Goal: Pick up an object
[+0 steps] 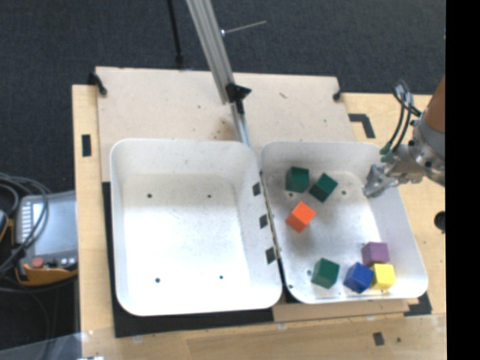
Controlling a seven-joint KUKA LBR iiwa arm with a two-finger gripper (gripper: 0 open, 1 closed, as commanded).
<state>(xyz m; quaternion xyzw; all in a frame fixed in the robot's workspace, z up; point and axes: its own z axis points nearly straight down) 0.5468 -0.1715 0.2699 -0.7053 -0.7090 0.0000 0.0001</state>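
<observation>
Dark carpet surrounds the bench (pixel 90 336), where 2 white bins sit side by side; the left bin (pixel 135 163) has bare floor, and the right bin (pixel 397 223) holds 7 cubes. My gripper (pixel 375 182) hangs over the right bin's far right part, with nothing between its fingers as far as I can see. Whether my jaws are spread or pressed together I cannot tell from here.

Nearest to me are 2 green cubes (pixel 298 178) (pixel 324 187), almost touching, so a clean pinch there looks awkward. I judge the orange cube (pixel 301 216) the better pick: it stands apart. I should centre above it, square my jaws to its faces, then descend straight.
</observation>
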